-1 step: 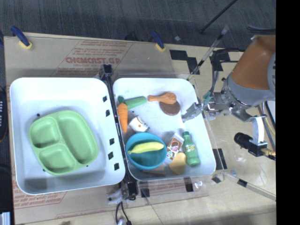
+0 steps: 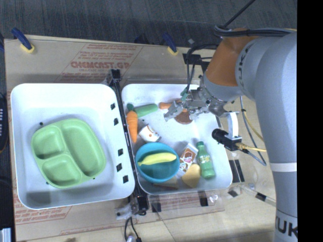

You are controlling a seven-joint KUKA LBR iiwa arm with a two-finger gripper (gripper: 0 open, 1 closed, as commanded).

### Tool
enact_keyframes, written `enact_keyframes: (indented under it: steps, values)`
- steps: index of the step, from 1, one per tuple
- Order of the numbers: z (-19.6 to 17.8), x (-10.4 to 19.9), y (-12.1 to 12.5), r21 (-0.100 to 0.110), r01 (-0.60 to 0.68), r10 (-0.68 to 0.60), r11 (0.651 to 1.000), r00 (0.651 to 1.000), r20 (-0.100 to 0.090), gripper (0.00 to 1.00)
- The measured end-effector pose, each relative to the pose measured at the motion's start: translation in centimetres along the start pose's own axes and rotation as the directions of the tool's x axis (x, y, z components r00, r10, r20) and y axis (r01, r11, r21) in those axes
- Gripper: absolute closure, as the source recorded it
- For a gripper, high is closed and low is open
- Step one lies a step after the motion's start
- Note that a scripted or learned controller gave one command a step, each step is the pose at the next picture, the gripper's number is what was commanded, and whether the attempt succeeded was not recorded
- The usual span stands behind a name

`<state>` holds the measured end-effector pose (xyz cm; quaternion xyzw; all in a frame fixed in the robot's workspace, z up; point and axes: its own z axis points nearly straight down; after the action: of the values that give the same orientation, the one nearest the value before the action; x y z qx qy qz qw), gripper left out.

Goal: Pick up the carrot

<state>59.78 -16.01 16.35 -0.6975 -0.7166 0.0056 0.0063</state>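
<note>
Carrot [image 2: 132, 124] lies by right bin's left wall, hand [image 2: 182, 108] well apart

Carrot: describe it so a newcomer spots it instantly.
Look in the right-hand shallow white bin, along its left wall. The long orange tapered carrot lies there lengthwise, above the round blue bowl holding a yellow banana. It is the only long orange item there.

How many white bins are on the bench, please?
2: the left bin holds a green plate; the right bin holds the carrot and other things.
</note>
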Motion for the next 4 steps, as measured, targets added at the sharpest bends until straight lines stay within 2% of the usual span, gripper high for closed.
enact_keyframes:
  steps: [1, 2, 3, 4]
  values:
    - [6.6, 5.3, 5.2, -0.02, -0.34, 0.34, 0.94, 0.94, -0.005, 0.0]
    - [-3.4, 13.5, 3.6, -0.015, -0.444, 0.443, 0.896, 0.896, -0.006, 0.0]
    - [-2.6, 13.9, -4.0, -0.003, -0.495, 0.495, 0.869, 0.869, 0.001, 0.0]
    - [-2.7, 12.3, -0.6, -0.004, -0.726, 0.726, 0.687, 0.687, -0.004, 0.0]
